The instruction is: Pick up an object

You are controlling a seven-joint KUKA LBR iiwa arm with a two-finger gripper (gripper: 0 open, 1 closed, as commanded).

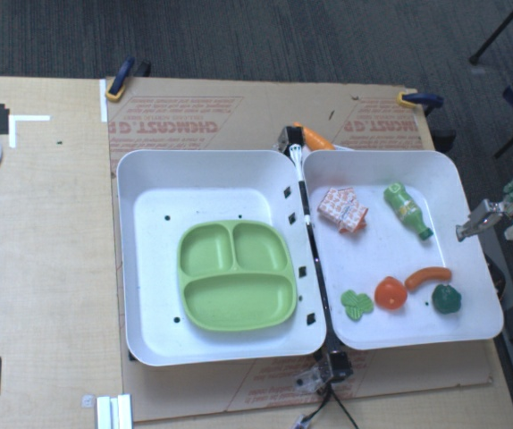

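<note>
The right bin [471, 329] holds several small objects. A pink and white wafer pack [342, 209] lies at its upper left and a green bottle [407, 210] lies tilted at its upper middle. Along the front lie a green leafy piece [357, 305], a red-orange tomato [390, 293], an orange sausage-shaped piece [428, 277] and a dark green vegetable [446, 299]. My gripper [480, 222] hangs at the bin's right rim, to the right of the bottle and above the dark green vegetable, touching none of the objects.
The left bin [140, 239] holds a light green divided plate [236, 275]. Clamps [292, 138] join the bins at the middle. Both bins rest on cardboard [194, 114] on the wooden bench, with blue and yellow clips [121, 79] at its back corners.
</note>
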